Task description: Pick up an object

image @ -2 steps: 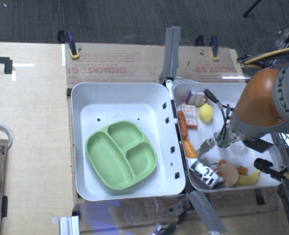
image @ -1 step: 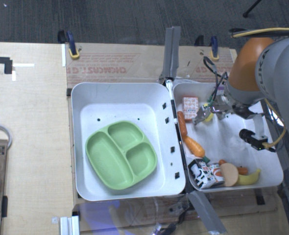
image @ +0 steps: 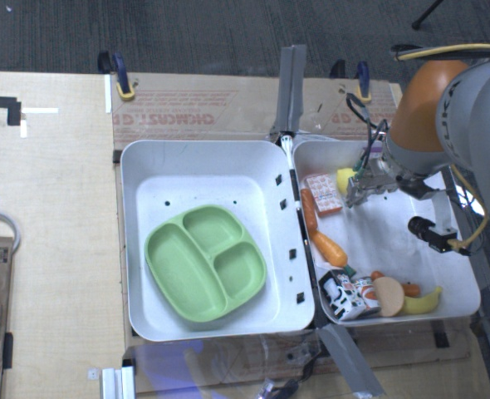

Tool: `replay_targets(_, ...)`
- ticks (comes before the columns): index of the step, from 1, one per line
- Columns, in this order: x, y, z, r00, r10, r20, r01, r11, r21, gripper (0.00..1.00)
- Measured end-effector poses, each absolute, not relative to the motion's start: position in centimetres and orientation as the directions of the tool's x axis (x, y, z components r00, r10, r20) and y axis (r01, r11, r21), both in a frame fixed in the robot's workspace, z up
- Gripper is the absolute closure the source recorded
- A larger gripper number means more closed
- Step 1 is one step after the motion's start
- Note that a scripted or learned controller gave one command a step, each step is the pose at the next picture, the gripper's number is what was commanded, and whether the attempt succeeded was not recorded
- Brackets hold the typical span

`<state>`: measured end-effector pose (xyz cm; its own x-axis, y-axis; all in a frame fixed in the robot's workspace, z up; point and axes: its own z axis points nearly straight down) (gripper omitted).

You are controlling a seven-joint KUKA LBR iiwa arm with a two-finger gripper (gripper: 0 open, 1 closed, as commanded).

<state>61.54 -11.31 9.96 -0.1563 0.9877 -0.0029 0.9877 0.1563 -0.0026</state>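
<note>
1. A yellow block sits at the far left of the right bin, just right of the snack pack.
2. A snack pack, red and white, lies flat beside it.
3. A hot dog and a carrot lie along the left wall.
4. A banana, bread slice and carton crowd the near edge.

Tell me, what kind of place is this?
Probably a robot lab. A grey robot arm reaches over two white bins; one holds a green plate, the other toy food like a banana.
</note>
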Motion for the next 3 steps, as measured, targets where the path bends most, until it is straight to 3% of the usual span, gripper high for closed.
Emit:
replay_targets(1, 61.5, -11.4, 10.0, -0.155, 0.988, -0.004, 0.988, 0.155, -0.002, 0.0)
replay_targets(2, 65.6, -13.4, 9.3, -0.302, 0.953, 0.005, 0.953, 0.302, -0.013, 0.0)
replay_targets(3, 65.8, -13.5, 10.2, -0.306, 0.952, -0.004, 0.952, 0.305, -0.005, 1.0)
